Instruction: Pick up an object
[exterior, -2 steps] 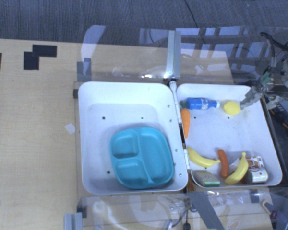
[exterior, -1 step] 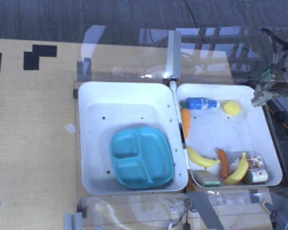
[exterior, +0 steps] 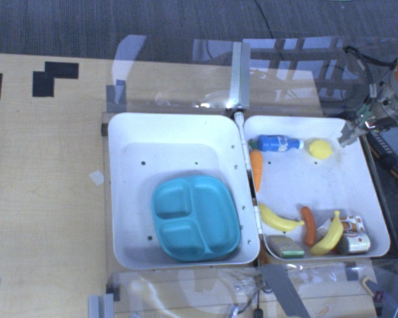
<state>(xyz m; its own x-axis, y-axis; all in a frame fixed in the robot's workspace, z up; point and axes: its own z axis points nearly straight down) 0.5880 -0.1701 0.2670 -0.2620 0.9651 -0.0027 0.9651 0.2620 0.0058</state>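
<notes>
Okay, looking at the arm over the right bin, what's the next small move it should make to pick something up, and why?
Probably shift the gripper a little toward the bin's middle, over the lemon, then lower. It sits at the right bin's far corner by the rim, holding nothing visible. The lemon is the nearest object and lies apart from the blue bottle, so a grasp there looks uncrowded.

In the right bin (exterior: 375, 197) we see a blue bottle (exterior: 277, 143) lying on its side along the far wall, with a yellow lemon (exterior: 321, 149) just beside it. A carrot (exterior: 256, 169) lies lengthwise against the left wall. Near the front, one banana (exterior: 278, 218) lies flat, a sausage (exterior: 308, 225) sits between it and a second banana (exterior: 329, 236), and a can (exterior: 353, 243) and a green sponge (exterior: 286, 246) rest along the front wall.
</notes>
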